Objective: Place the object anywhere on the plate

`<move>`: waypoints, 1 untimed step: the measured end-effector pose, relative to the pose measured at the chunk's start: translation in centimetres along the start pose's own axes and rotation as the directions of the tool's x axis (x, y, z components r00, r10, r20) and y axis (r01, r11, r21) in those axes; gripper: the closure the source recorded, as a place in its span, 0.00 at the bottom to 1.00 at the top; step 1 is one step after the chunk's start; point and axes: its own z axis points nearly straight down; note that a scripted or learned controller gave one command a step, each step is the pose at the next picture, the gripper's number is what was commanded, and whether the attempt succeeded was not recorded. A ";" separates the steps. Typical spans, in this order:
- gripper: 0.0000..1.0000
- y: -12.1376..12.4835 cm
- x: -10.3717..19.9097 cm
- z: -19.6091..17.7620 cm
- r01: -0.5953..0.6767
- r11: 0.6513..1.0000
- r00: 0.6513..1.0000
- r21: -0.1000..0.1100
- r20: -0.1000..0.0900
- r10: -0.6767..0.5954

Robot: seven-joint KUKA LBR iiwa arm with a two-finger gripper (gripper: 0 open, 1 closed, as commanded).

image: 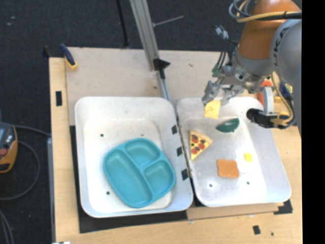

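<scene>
A teal plate (139,172) with three compartments lies in the left bin (84,117), towards its front. My gripper (216,101) is over the back left corner of the right bin (277,184). A small yellow wedge (212,110) sits between the fingertips (207,95), so the gripper is shut on it. The wedge is well to the right of the plate and farther back.
In the right bin lie a pizza slice (199,144), a dark green piece (227,125), an orange toast-like block (228,168) and a small yellow bit (247,157). A slanted aluminium post (146,32) rises behind the bins. Cables and a black fitting (260,117) sit at the right.
</scene>
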 end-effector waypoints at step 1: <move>1.00 -1.5 5.3 1.0 0.000 1.000 1.000 0.001 0.000 0.000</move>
